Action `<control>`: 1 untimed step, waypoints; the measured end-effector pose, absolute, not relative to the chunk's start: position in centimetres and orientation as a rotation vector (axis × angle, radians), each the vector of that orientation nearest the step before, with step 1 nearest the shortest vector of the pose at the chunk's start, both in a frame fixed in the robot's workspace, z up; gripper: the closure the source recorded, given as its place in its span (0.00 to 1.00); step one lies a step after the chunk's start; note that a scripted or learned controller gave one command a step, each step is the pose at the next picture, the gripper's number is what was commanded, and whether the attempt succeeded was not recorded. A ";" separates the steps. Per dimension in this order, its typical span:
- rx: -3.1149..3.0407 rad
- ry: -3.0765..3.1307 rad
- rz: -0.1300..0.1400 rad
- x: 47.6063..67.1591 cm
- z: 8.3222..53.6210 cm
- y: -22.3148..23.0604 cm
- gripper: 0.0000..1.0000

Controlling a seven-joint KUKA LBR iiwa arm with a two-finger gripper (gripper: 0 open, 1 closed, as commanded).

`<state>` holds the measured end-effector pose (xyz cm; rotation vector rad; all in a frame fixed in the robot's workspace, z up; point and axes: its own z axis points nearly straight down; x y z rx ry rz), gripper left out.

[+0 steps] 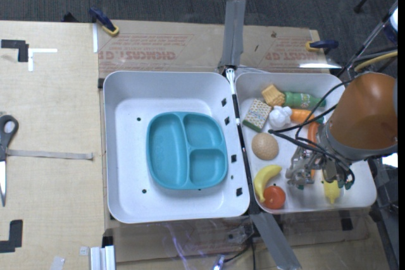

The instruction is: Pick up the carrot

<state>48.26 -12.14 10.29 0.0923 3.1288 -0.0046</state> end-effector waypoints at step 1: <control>0.406 3.111 0.000 55.9 9.3 -14.4 1.00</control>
